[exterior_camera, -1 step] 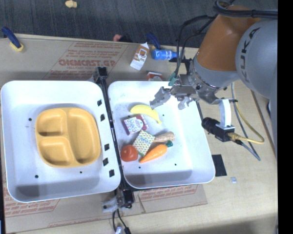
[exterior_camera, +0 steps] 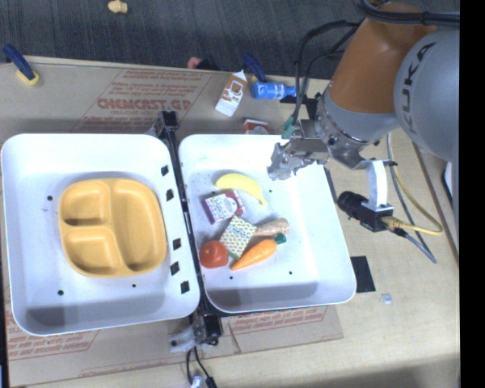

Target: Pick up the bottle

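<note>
**Bottle is lying outside the bins, at the tabletop's far edge**

The thing you are looking for is, as far as I can judge, the small blue bottle (exterior_camera: 268,91). It is lying on its side on the cardboard sheet (exterior_camera: 145,95), just beyond the far rim of the right bin (exterior_camera: 339,257) and near the tabletop's far edge. It is too small here to be sure of its cap or its make.

You are probably dealing with a light, stiff plastic toy. Being round and smooth, it is likely to roll or squirt out under a careless squeeze. Plan on taking it across the middle of the body, with the jaws closing square to its long axis. Avoid the tapering end.

A small carton (exterior_camera: 233,93) is lying just beside it, towards the far-left corner, so you are working with little room on that side.

The pincer (exterior_camera: 284,166) is hanging over the far part of the right bin, nearer you than the bottle and apart from it. Whether it is open or closed I cannot tell. It is gripping nothing that I can see.

Below it, a banana (exterior_camera: 241,186) and a carrot (exterior_camera: 255,254) are sitting among other toys in that bin. A yellow tray (exterior_camera: 113,225) is lying in the left bin (exterior_camera: 16,217).
</note>
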Motion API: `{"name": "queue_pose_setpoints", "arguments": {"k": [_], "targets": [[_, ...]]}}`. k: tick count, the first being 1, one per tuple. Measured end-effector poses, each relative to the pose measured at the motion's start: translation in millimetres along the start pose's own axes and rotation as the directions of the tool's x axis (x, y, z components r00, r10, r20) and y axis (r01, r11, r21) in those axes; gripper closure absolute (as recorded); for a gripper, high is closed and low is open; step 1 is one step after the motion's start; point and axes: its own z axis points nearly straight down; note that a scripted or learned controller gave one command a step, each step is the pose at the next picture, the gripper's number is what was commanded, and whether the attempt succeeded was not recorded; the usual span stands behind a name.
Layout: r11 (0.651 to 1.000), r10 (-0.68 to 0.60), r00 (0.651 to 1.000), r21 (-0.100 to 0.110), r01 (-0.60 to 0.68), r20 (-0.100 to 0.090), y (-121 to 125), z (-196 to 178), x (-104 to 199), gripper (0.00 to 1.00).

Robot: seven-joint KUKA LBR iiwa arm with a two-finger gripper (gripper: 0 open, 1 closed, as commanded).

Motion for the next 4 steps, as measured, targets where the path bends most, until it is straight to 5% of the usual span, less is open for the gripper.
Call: {"name": "queue_pose_setpoints", "arguments": {"k": [1, 2, 3, 4], "targets": [[0.996, -0.085, 0.996, -0.003, 0.085, 0.001, -59, 6, -91, 1.00], [1.000, 0.031, 1.000, -0.002, -0.031, -0.001, -90, 97, -92, 1.00], [0.987, 0.158, 0.987, -0.001, -0.158, -0.003, -90, 126, -99, 1.00], [0.873, 0.488, 0.873, -0.002, -0.488, -0.003, -89, 69, -48, 1.00]]}}
